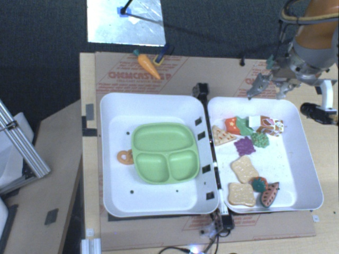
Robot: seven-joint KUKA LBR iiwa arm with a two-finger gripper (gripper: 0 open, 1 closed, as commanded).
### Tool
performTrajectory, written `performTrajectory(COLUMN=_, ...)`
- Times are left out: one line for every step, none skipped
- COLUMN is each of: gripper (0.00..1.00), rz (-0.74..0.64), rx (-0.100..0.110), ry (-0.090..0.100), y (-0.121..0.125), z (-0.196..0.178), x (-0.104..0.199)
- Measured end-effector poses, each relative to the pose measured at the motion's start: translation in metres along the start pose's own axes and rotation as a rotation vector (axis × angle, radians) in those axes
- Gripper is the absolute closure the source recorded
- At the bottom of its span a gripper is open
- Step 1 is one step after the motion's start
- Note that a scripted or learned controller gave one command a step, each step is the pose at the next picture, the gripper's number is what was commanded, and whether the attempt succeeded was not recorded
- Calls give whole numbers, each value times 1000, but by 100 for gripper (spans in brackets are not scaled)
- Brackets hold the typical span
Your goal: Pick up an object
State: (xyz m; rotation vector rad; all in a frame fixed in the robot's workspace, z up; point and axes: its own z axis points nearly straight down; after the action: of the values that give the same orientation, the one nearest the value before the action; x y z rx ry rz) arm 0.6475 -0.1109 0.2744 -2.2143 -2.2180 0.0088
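- While the claw (270, 85) hangs at the 1 o'clock corner of the view, above the far rim of the right bin (304, 157), its two fingers are spread apart with nothing between them.
- The step in hand is judged to be the approach: no object has been picked yet.
- Nearest candidates lie at 6 o'clock from the claw, in a tight cluster near the bin's far wall: a red piece (231, 125), a green piece (244, 126), a white-and-brown piece (268, 125), a green broccoli-like piece (259, 139) and a purple piece (244, 146).
- Further toward 6 o'clock lie two toast slices (244, 169) (241, 194), set apart from each other.
- The left bin (114, 142) holds a green divided plate (164, 152) and a pretzel (125, 157).
- An orange carrot (148, 66) lies on the bench (222, 70) at 11 o'clock.
- The next move calls for travel over one piece, then a descent; the crowded cluster risks a poor grip, so a toast slice is judged easier.
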Motion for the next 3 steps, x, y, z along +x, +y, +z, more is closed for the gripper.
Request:
performTrajectory(gripper=0, rz=-2, rx=-11, ry=-1, y=2, z=-7, x=0)
performTrajectory(gripper=0, rz=-4, rx=-7, ry=-1, y=8, z=53, x=5)
performTrajectory(gripper=0, rz=0, rx=-6, ry=-1, y=8, z=115, x=1)
